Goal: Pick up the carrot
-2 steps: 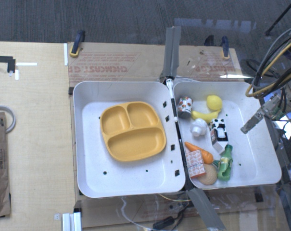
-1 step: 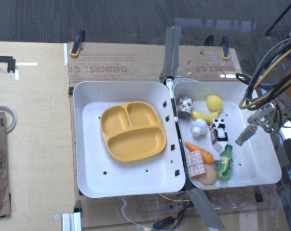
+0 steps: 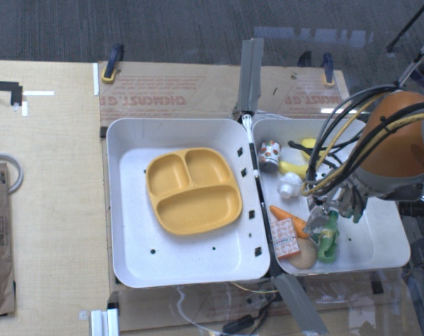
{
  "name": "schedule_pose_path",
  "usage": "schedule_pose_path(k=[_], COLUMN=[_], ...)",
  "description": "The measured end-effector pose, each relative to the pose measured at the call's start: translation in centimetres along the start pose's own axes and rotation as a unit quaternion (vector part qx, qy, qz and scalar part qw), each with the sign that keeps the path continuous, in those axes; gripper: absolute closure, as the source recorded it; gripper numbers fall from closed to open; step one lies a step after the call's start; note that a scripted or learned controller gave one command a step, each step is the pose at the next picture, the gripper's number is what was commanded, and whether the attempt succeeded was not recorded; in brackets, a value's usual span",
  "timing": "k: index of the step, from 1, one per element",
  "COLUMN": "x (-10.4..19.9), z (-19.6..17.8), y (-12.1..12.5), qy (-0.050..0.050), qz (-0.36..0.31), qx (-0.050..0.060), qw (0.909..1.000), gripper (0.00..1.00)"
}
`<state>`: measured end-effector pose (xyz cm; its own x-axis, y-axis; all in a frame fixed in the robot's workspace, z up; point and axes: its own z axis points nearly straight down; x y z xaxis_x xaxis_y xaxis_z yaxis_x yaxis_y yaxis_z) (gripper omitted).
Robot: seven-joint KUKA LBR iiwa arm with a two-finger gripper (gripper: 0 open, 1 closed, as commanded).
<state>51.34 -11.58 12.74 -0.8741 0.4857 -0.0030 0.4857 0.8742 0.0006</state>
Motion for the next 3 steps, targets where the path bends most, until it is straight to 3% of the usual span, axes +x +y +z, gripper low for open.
schedule_pose_path(k=[1, 2, 3], x=[-1.7, -10.4, -11.0], z=[-6.3, -6.7, -9.6], y=[7.8, 2.2, -0.2], qy=[0.000, 0.000, 0.000], qz=[-0.150, -0.244, -0.205], qx=[0.000, 0.000, -0.001], qw=[0.9887, 0.9699, 0.9787], gripper=[0.00, 0.00, 0.00])
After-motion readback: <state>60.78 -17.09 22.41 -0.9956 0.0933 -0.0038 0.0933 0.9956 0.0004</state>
